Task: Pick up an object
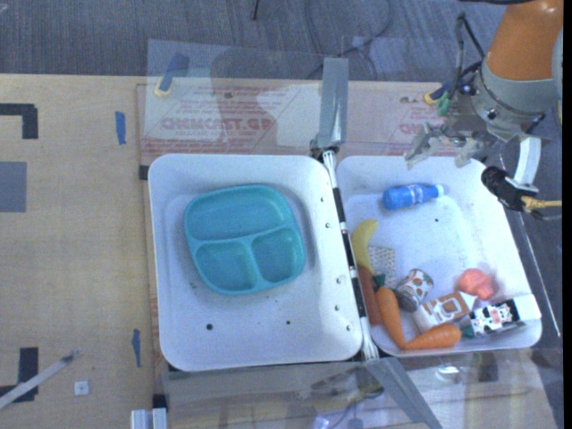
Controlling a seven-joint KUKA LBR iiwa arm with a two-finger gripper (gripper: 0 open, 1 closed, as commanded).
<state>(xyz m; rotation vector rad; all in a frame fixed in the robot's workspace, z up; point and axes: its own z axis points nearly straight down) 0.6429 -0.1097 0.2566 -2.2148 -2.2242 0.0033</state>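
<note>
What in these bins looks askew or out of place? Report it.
Nothing looks damaged or spilled. The blue bottle lies on its side alone in the right bin; the other toys crowd that bin's near edge. The teal plate sits slightly rotated.

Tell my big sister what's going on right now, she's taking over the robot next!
Gripper: fingers spread open, holding nothing, above the back rim of the right bin.
Right bin: blue bottle nearest the gripper; banana, two carrots, small can, pink toy and cartons near the front.
Left bin: teal divided plate.
Done: nothing picked yet.
Left: lower, grasp one object, lift.
</note>
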